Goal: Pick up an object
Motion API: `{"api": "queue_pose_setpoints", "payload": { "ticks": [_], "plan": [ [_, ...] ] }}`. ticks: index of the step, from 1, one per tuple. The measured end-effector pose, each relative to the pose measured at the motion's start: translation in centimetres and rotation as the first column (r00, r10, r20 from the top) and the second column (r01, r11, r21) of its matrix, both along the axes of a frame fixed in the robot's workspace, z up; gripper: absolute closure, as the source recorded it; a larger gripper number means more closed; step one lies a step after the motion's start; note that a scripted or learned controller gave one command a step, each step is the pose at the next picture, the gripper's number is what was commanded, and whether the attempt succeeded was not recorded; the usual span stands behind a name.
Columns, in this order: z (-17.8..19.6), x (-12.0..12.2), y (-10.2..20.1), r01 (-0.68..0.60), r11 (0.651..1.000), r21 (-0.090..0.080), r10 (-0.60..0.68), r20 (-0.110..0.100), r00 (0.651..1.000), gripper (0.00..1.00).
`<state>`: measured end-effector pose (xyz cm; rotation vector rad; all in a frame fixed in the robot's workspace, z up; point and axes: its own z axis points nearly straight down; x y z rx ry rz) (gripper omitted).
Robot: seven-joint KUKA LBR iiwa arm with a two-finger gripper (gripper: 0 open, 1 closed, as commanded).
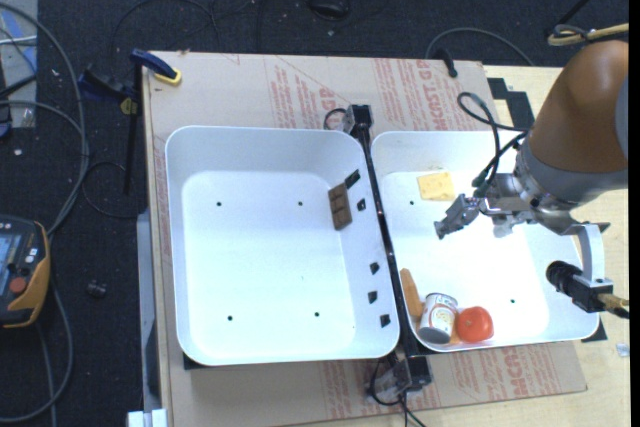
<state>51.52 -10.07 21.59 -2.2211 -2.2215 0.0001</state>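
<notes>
I have the end effector (pixel 452 218) hovering below the flat yellow cheese-like slab (pixel 435 185), fingers parted and holding nothing; red tomato (pixel 475 323) sits cornered

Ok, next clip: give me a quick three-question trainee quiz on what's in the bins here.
1. True or false: the brown block lies in the same bin as the yellow slice.
2. Which item sits nearest the red ball? A) the can B) the yellow slice C) the brown block
3. Fill in: the end effector hovers over the ____ bin in the camera view.

Key: 1 false, the block is in the left bin. 2 A. 3 right.
</notes>
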Motion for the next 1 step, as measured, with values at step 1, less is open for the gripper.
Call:
{"api": "queue_pose_setpoints", "payload": {
  "ticks": [1],
  "plan": [
    [-5.93,0.13,-0.70,0.001,1.000,0.000,-0.001,-0.005,1.000,0.00]
  ]
}}
